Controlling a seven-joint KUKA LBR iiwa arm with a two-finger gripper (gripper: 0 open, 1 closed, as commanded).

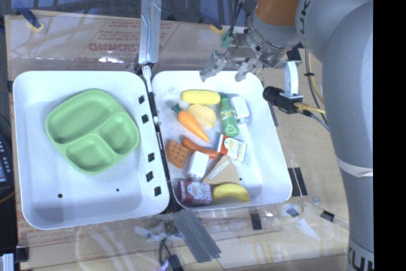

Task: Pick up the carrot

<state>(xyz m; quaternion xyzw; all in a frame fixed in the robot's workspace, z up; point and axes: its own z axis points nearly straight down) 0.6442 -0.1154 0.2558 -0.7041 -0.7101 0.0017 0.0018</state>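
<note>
**Gripper poised above the far rim, carrot waiting below**

While the gripper hangs with fingers apart and nothing between them, the carrot lies in the right bin, nearer the camera and slightly left of the fingers. Its long axis runs diagonally, leafy end toward the bin's far-left corner. A pale lemon touches the carrot; a sausage lies just beside it, so room is tight.

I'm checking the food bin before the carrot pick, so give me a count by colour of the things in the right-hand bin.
Yellow: 3, the corn, the lemon and the banana
Orange: 2, the carrot and the waffle
Green: 1, the bottle
Red: 1, the sausage
White: 3, the juice carton and two small packets
Dark red: 1, the jar
Total: 11
</note>
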